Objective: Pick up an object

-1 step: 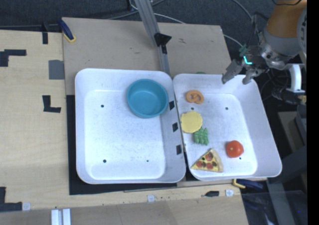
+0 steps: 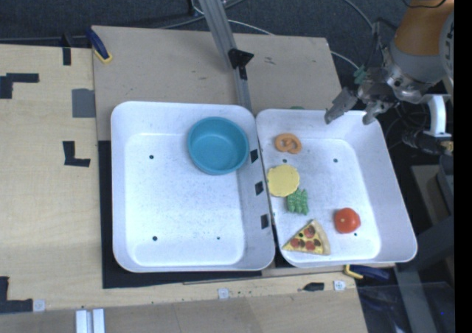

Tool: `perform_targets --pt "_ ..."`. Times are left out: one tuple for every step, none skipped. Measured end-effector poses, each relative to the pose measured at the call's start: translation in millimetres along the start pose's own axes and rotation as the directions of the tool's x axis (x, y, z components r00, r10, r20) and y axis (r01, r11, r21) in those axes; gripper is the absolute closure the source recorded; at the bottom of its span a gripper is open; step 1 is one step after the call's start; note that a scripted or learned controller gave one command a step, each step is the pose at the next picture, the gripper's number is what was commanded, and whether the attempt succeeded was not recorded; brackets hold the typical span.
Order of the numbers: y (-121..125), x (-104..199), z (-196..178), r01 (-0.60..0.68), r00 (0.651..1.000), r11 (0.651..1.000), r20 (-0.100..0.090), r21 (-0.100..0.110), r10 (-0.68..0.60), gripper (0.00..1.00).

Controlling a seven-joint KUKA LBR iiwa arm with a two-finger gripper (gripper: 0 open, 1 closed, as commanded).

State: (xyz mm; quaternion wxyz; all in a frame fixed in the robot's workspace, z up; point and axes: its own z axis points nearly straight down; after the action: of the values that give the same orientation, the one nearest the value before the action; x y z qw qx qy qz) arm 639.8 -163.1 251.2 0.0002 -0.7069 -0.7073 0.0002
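Observation:
My gripper [image 2: 352,111] hangs over the far right corner of the right bin [image 2: 383,169], open, with nothing between its two fingers. In that bin lie an orange pretzel-like piece [image 2: 288,143], a yellow disc [image 2: 283,180], a green leafy piece [image 2: 297,201], a red tomato [image 2: 347,219] and a pizza slice [image 2: 307,239]. The pretzel piece is the closest to the gripper, to its left and nearer the camera. A blue bowl [image 2: 217,145] stands at the far side of the left bin [image 2: 147,206].
A grey metal pole [image 2: 221,29] slants down from the top to the gap between the bins. Cables run across the dark floor at the top right. The tan bench [image 2: 44,140] with black tape marks stretches to the left.

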Motion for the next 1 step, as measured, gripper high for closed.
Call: perform_targets --pt "-10.6 2.2 51.4 0.000 1.000 1.000 -0.001 0.004 0.000 0.00"
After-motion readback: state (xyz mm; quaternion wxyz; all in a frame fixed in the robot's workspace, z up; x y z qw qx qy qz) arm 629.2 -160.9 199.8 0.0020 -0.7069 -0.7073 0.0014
